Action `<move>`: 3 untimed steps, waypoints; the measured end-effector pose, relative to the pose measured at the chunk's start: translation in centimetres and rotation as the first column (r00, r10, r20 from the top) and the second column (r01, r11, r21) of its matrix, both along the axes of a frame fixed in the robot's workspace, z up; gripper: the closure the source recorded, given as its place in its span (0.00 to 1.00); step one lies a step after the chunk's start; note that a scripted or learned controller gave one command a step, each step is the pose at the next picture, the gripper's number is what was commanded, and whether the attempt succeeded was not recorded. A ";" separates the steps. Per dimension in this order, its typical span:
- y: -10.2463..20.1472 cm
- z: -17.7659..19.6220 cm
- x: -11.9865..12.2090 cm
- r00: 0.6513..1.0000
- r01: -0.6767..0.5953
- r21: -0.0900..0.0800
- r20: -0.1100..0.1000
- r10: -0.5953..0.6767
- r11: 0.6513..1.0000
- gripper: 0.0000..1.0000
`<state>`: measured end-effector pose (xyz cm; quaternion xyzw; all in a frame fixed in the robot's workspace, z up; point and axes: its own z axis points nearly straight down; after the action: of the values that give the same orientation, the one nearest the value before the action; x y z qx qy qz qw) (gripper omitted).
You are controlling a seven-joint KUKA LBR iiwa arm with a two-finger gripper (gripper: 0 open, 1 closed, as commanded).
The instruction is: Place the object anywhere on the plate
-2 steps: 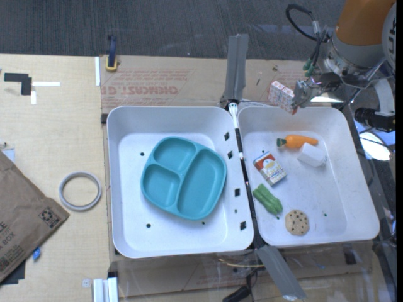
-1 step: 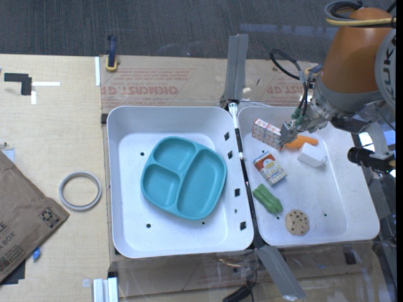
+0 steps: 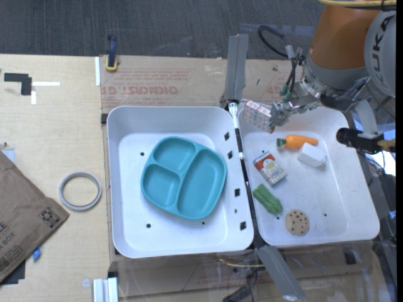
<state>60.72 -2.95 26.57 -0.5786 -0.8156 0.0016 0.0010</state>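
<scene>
Hand (image 3: 272,119) over the right bin's (image 3: 352,225) far-left corner, gripping a small red-and-white packet (image 3: 255,112).

The fingers pinch the packet, lifted above the bin floor. The arm (image 3: 343,36) leans in from upper right, wrist tilted down and leftward. The blue plate (image 3: 184,177) lies in the left bin (image 3: 126,231), well apart from the packet.

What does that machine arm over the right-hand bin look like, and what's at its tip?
The arm is bulky and rounded, orange where it meets a light grey shell with dark lettering at the picture's right edge. Black cables loop beside it, and thin coloured wires run down to a small, cluttered metal pincer at its tip.
</scene>
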 end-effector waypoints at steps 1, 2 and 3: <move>-2.5 6.2 0.2 0.999 0.046 0.000 0.001 -0.046 0.999 1.00; -1.7 -4.3 -6.7 0.998 0.056 0.001 -0.003 -0.056 0.998 1.00; -2.3 2.1 -12.9 0.948 -0.320 0.002 0.001 0.320 0.948 1.00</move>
<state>47.79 -5.22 28.71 -0.4388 -0.8986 0.0008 0.0010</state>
